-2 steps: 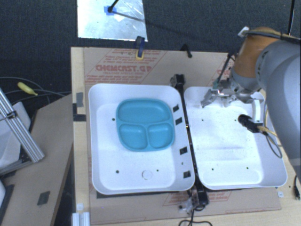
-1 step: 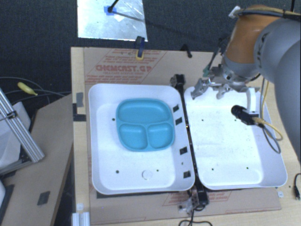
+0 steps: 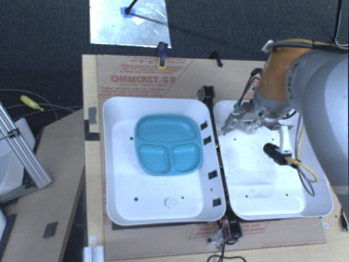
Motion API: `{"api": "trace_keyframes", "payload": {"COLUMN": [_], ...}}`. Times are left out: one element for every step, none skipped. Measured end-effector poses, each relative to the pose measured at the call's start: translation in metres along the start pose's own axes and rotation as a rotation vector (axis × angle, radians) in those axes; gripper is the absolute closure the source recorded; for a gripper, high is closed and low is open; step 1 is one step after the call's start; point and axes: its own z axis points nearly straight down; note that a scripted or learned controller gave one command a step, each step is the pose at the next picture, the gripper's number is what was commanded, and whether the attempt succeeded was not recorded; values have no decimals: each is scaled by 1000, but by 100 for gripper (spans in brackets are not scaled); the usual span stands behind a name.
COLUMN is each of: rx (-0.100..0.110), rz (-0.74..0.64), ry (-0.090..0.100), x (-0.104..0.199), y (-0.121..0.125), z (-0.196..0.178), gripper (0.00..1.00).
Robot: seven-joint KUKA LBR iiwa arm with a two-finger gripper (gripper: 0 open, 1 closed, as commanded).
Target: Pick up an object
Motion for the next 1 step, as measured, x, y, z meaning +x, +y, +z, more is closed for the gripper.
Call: {"api": "trace_keyframes", "payload": {"rx": [5], "rz": [-4], "ry": [12], "x": [67], "y": [-26], "z": [-39], "gripper": [0]}}
